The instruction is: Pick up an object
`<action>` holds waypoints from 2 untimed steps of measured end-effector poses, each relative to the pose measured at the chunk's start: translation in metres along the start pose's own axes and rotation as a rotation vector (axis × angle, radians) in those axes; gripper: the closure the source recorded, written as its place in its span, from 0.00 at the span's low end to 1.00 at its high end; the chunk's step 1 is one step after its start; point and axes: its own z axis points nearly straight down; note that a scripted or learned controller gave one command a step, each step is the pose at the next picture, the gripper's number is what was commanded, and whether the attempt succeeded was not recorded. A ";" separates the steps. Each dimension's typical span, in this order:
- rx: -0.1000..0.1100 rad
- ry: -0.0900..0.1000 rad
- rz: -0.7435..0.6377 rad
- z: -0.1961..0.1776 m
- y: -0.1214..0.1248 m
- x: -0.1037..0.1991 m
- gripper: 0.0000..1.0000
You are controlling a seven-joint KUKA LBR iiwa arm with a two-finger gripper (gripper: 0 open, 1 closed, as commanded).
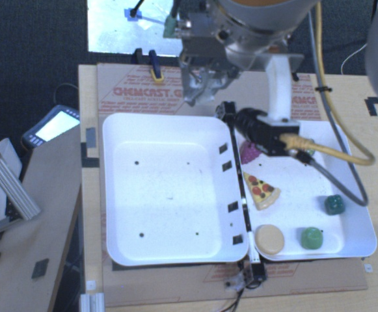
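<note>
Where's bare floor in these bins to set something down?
The left bin has its whole floor bare, wall to wall. In the right bin, a small patch lies between the pizza slice and the dark green piece. It is crowded near the front wall by the tan disc and green toy, and under the cables.

left bin (169, 187) open, toys crowd right bin (358, 239)

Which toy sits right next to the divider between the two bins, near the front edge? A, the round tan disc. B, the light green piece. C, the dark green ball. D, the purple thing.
A: the round tan disc lies at the front of the right bin, against the divider; the light green piece and dark green ball lie farther right.
</note>
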 end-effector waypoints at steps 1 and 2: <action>0.001 0.000 -0.001 0.000 0.000 0.000 0.00; -0.001 0.001 -0.003 -0.011 0.000 0.000 1.00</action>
